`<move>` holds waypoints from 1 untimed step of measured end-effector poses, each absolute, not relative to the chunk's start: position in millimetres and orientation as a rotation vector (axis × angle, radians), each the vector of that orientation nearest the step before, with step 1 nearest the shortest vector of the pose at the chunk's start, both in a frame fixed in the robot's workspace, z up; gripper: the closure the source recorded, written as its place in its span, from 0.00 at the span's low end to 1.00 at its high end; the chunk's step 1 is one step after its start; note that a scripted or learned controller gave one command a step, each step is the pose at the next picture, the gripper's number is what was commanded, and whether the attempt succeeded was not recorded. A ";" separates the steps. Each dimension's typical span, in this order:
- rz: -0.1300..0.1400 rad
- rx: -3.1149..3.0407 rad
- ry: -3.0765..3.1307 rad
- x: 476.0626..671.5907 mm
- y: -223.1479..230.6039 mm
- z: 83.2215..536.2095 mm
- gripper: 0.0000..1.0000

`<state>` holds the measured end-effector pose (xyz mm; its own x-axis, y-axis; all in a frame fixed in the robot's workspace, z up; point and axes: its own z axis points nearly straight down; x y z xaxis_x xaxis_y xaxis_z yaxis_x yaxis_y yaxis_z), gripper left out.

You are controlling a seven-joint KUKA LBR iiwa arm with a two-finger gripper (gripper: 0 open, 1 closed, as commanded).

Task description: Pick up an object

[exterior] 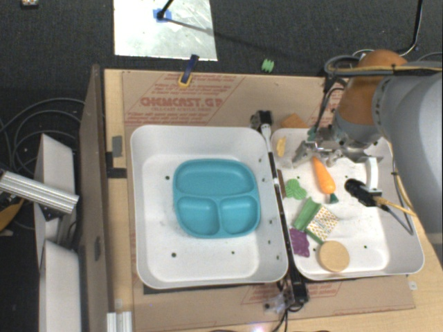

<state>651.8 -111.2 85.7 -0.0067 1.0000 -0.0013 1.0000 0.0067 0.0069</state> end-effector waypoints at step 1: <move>0.005 2.211 2.225 650.2 -111.8 95.8 1.00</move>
